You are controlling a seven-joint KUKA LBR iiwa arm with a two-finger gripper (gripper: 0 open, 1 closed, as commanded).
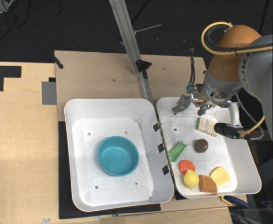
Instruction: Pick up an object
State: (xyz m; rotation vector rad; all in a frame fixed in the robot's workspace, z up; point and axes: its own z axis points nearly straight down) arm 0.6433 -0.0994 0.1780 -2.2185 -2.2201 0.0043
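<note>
- Above the far end of the right bin (248, 183), the pincer (193, 104) is seen hanging from the grey and orange arm, its two fingers spread apart with nothing between them.
- A speckled white block (206, 125) lies just beside the pincer, on the bin floor.
- A brown ball (201, 145) is placed near the middle, and a green piece (176, 150) lies by the left wall.
- At the near end (closest to the camera) a red piece (186, 166), a yellow ball (190, 179), an orange-brown block (207, 184) and a yellow block (220, 176) are clustered, several touching.
- A teal bowl (118, 155) is set upright in the left bin (80, 113).
- Both bins are carried side by side by the tabletop (20, 139).
</note>
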